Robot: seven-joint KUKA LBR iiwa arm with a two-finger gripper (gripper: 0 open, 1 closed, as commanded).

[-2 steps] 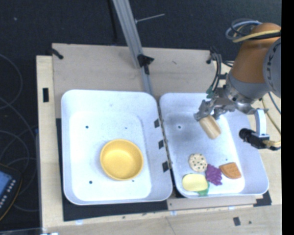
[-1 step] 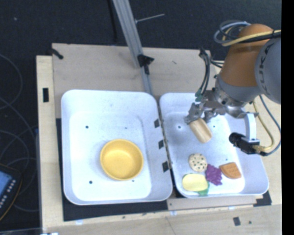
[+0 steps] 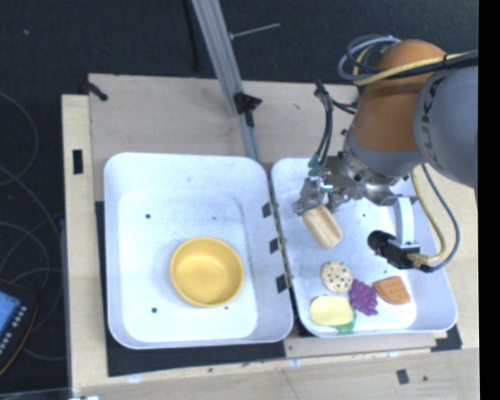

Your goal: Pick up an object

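Note:
My gripper (image 3: 315, 198) hangs over the upper left part of the right bin (image 3: 433, 307), reaching in from the right under the orange and grey wrist. A tan cylinder-shaped object (image 3: 323, 227) lies tilted directly below the gripper, its upper end touching or tucked under the gripper's tip. Whether it is gripped or just resting on the bin floor is unclear. Lower in the same bin lie a speckled round cookie (image 3: 336, 276), a purple bunch (image 3: 364, 297), an orange-brown wedge (image 3: 392, 290) and a pale yellow-green piece (image 3: 332, 311).
The left bin (image 3: 133, 190) holds a yellow bowl (image 3: 206, 271) near its front middle. A metal pole (image 3: 225, 65) rises behind the bins' shared wall. A black cable fitting (image 3: 389, 249) from the arm hangs over the right bin's right side.

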